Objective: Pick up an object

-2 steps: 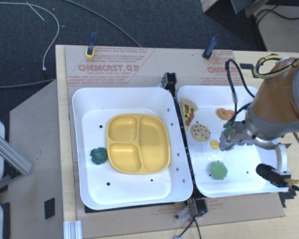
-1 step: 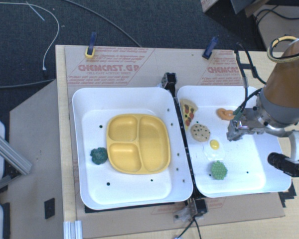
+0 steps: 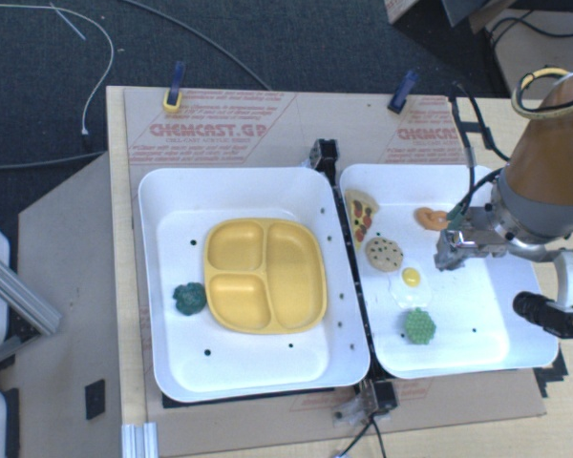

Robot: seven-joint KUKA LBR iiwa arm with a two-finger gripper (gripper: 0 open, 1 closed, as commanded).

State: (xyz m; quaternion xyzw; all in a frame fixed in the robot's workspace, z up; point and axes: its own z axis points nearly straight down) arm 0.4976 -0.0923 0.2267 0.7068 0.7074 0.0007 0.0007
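Green toy broccoli (image 3: pixel 419 326) sits at the near side of the right bin (image 3: pixel 477 351), with a fried egg (image 3: pixel 411 281), a cookie (image 3: pixel 384 253), a pizza slice (image 3: pixel 361 216) and an orange piece (image 3: pixel 430 218) farther back. All look light, stiff and slightly slick, so I would grip the broccoli across its lumpy head. Whether the gripper (image 3: pixel 451 253) above the smooth white floor is released or clenched I cannot tell; the left bin (image 3: pixel 162 208) holds a yellow plate (image 3: pixel 265 275).

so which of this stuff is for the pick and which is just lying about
For the job:
gripper
pizza slice
cookie
fried egg
green broccoli
orange piece

Lying about:
yellow tray
dark green piece
blue clamps
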